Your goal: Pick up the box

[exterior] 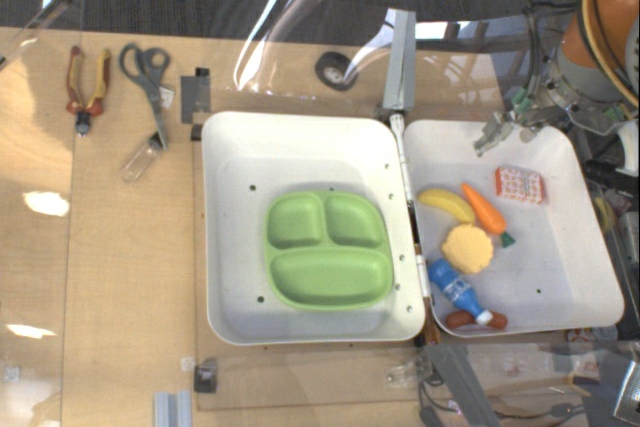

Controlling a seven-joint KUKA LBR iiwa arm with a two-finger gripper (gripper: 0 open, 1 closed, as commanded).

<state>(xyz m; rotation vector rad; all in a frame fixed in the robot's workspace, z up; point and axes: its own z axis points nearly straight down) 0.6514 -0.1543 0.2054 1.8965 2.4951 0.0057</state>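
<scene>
The box is small, red and white, and lies flat in the right bin toward its far right side. My gripper hangs over the far left corner of that bin, up and to the left of the box and apart from it. It is open, with nothing between its fingers. The grey arm with its orange band comes in from the upper right.
Also in the right bin are a banana, a carrot, a yellow lemon-like fruit, a blue bottle and a brown item. The left bin holds a green divided plate. Scissors and pliers lie on the bench.
</scene>
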